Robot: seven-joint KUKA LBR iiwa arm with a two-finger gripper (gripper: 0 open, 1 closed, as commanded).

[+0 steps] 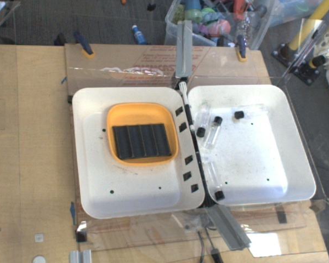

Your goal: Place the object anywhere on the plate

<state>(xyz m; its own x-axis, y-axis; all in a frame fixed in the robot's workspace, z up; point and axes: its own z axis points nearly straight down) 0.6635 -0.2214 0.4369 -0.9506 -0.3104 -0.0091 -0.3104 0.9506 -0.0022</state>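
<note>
We find the task's thing, a dark ribbed block [141,141], lying flat on the orange plate [116,114], which sits in the upper middle of the left bin [93,193]. The block rests inside the plate's raised rim, a little toward the near edge, with its long side running across the plate and its grooves running front to back. Because the task allows any spot on the plate, we judge this off-centre position good enough; lying flat within the rim, the block looks unlikely to slide or tip. The plate stands clear of the bin's walls, which would give an arm room to come down from above. As for the jaws, we cannot tell whether they are open or closed, and nothing is touching the block. The right bin [274,169] holds only small things: a clear plastic tube [211,133] with black ends close to the divider, a small black piece [239,114] beside it, and another black piece [219,195] near the front corner. Both bins sit side by side on the worktop [27,147]. We judge the task done as things lie.
</note>
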